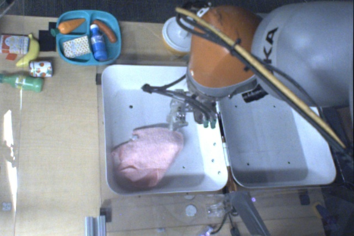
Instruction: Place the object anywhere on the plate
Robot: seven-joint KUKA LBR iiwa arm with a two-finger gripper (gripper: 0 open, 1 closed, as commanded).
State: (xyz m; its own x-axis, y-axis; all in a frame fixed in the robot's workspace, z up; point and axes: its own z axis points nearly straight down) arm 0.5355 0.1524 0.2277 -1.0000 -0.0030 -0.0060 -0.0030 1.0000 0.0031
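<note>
Table (pixel 50 163): pale wood, carrying two shallow white bins side by side.
Divided tray (pixel 88 36): blue, on the table's far left, holding toy foods and a small blue bottle; well apart from the work.
Left bin (pixel 119 96): white, holds the pink object in its near-left corner.
Pink cloth-like object (pixel 148 155): soft, lumpy heap, probably a folded towel; long axis runs from the bin's near-left corner up toward the right, its upper-right end pointing at the pincer.
Pincer (pixel 180 119): hangs below the orange band, over the left bin near its right wall; tip just beside or touching the heap's upper-right edge.
Pincer state: cannot tell how far open; nothing seen between the fingers, so no hold can be claimed.
Key relation: object lies down and to the left of the pincer, close by.
Plate: a round white-and-yellow dish (pixel 176 36) beyond the left bin's far edge may be it; uncertain.
Right bin (pixel 276 168): white, under the arm.
</note>
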